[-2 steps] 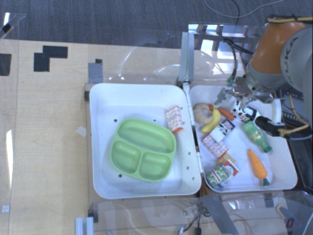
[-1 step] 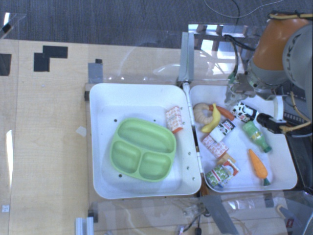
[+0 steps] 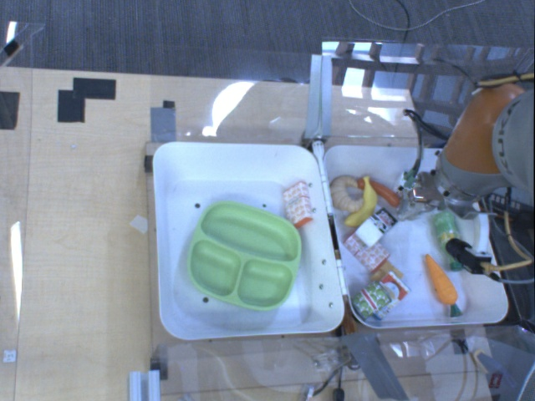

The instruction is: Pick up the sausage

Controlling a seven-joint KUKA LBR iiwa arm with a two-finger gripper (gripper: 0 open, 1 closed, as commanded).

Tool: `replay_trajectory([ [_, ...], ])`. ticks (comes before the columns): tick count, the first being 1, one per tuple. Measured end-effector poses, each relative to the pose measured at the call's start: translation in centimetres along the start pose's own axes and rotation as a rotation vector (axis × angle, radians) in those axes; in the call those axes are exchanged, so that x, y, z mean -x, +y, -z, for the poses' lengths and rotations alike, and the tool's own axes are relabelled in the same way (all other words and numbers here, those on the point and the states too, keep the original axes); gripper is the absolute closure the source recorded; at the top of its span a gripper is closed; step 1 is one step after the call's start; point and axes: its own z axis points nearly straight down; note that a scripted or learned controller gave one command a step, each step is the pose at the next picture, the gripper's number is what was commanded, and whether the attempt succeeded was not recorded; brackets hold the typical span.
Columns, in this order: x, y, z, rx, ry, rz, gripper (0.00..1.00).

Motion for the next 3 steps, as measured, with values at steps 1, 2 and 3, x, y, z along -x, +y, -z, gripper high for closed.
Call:
replay_trajectory([
  [1,-8.0,4.9,-0.1,-0.001,0.004,0.018,1.0],
  [2,-7.0,4.8,-0.1,-0.004,-0.006,0.009,0.0],
  [3,-4.4,0.1,0.0,-0.002,0.002,-0.256,0.0],
])
